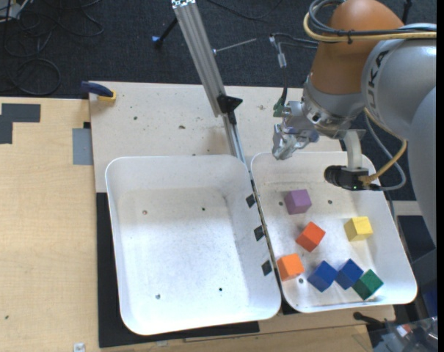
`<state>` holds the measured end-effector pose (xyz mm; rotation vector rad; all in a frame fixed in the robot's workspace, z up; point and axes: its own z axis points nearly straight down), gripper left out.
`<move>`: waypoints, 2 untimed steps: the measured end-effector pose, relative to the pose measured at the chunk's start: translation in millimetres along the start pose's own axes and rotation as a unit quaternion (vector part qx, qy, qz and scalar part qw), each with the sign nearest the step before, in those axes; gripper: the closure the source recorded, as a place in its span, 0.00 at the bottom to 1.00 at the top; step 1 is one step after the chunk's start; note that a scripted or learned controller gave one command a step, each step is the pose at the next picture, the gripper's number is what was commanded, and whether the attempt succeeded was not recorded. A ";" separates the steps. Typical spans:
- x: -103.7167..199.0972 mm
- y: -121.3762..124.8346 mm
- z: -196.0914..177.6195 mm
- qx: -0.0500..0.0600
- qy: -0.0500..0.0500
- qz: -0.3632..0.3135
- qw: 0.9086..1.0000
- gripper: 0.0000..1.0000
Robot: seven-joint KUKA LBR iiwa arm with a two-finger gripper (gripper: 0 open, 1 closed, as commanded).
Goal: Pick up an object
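With nothing seen held in the tool, its opening not discernible, it should be lowered squarely over the purple cube just below it.

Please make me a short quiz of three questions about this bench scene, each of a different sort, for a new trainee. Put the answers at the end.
1. True or false: the purple cube lies in the left bin.
2. How many blue cubes are in the right bin?
3. Which cube lies nearest the tool? A) green cube B) purple cube C) yellow cube

Key
1. False: it lies in the right bin, with the other cubes.
2. Two, side by side near the bin's front edge, next to the green cube.
3. B: the tool is at the far edge of the right bin, and the purple cube is the closest to it.
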<state>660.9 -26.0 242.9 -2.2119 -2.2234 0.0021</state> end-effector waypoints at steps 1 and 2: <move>50.1 -13.4 6.1 0.000 -0.001 0.001 1.000 1.00; 104.7 -9.8 18.5 0.000 0.000 0.001 1.000 1.00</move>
